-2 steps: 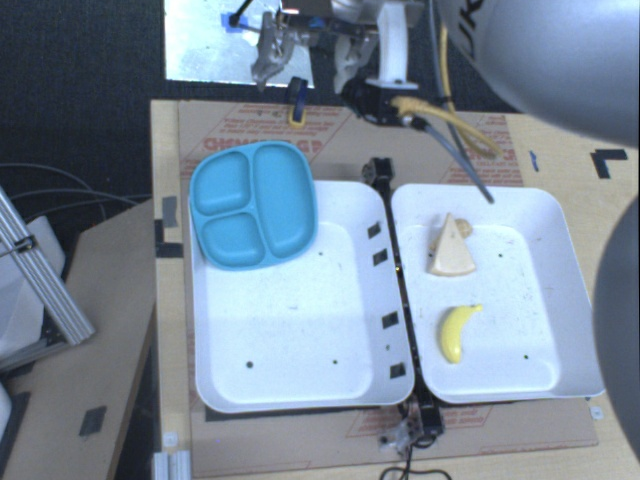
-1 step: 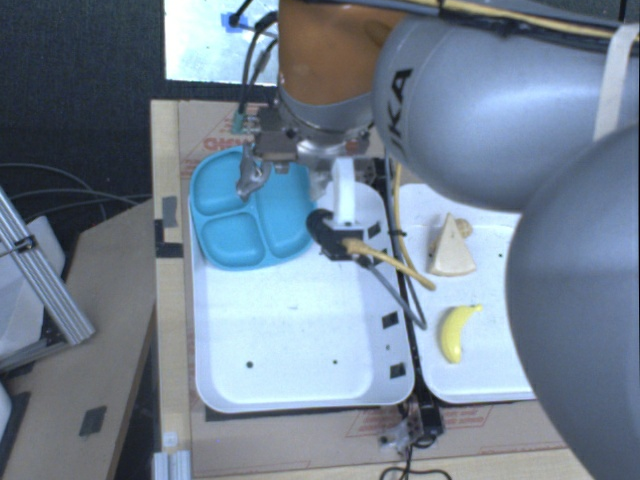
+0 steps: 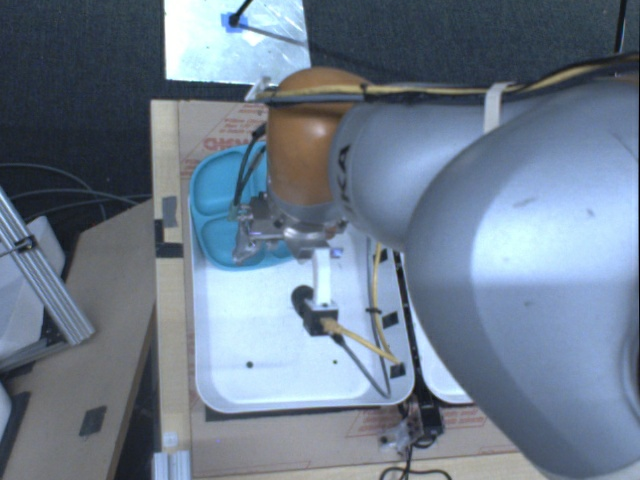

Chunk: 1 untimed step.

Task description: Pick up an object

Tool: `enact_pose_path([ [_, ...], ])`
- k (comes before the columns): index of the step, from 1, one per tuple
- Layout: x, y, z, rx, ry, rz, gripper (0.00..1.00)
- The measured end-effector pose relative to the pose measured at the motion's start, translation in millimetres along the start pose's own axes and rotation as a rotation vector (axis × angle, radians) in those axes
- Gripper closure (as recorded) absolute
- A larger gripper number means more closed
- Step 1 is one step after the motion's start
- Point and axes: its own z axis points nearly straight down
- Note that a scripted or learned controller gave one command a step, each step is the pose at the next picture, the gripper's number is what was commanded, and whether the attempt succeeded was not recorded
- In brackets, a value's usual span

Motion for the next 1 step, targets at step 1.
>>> enact_pose_path([
  [1, -57.0, 69.9, -24.9, -0.020, 0.004, 0.003, 0.00],
])
